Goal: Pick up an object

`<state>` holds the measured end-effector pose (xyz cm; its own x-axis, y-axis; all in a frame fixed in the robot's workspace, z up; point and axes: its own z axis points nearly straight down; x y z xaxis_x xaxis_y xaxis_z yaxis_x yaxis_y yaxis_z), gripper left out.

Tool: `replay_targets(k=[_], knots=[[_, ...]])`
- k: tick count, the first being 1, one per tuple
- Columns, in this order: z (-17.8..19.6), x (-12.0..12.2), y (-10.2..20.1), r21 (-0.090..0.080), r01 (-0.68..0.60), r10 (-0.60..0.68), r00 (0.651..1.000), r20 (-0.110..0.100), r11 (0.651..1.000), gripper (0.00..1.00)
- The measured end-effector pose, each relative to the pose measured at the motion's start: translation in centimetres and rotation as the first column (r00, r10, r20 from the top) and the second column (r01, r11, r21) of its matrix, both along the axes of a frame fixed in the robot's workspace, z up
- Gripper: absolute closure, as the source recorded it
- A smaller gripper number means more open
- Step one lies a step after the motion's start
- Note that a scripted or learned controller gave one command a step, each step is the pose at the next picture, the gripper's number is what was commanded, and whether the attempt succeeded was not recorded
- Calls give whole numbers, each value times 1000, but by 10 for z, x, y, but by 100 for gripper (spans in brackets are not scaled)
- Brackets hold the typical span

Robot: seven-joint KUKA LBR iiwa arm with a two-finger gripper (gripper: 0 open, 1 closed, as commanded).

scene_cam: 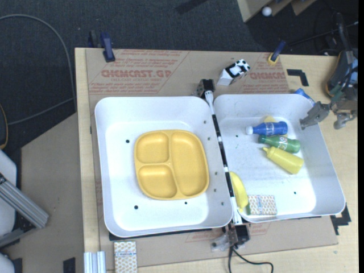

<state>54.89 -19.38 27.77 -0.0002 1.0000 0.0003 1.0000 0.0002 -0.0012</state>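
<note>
The pincer (326, 116) is seen spread apart and empty at the right bin's (318, 198) far right rim. The blue bottle (270, 129), nearest among bottles clustered mid-bin, is best approached squarely across its narrow body.

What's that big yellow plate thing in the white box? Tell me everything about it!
The yellow divided plate looks like smooth plastic, a rounded square with three sunken compartments: two side by side at the far end and one wide one nearer the camera. Raised ridges separate them. It lies flat and right way up, turned a little askew, near the middle of the left white bin. All three compartments hold nothing, and only the bin's floor touches it.
</note>
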Motion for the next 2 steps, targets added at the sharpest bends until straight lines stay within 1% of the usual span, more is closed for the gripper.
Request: replay_targets(k=[1,2], knots=[[-111,11,-14,0,0,0,1000,0,1000,0],[-190,-13,7,1,1,-1,1000,-1,1000,0]])
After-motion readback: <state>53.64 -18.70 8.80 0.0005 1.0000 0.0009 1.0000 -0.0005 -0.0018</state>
